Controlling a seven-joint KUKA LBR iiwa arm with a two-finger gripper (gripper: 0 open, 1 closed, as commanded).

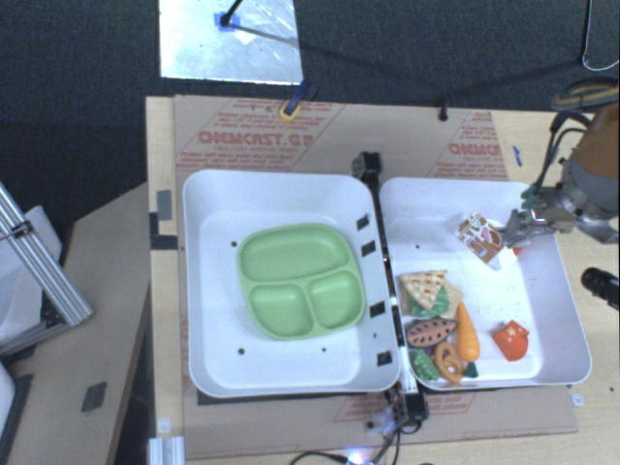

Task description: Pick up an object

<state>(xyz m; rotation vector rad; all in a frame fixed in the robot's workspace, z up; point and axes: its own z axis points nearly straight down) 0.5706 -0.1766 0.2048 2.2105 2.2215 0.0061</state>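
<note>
Even, bright overhead light is falling across the scene, washing the white bins [291, 187] nearly featureless. Glare is flaring off the foil sheet [231, 27] at top. Shadows are staying soft; focus is looking slightly grainy throughout.

Green three-compartment plate [298, 281] sits in left white bin [208, 260]. Shiny metal sheet [230, 27] lies on dark floor beyond the bench. Aluminium frame rail [39, 264] at left edge.

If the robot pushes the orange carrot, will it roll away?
Probably a little. The carrot looks rounded and tapered, so it would likely roll in a curve, not straight. It lies against the other toy food, which may stop it. It looks like light plastic, probably stiff, not floppy.
</note>
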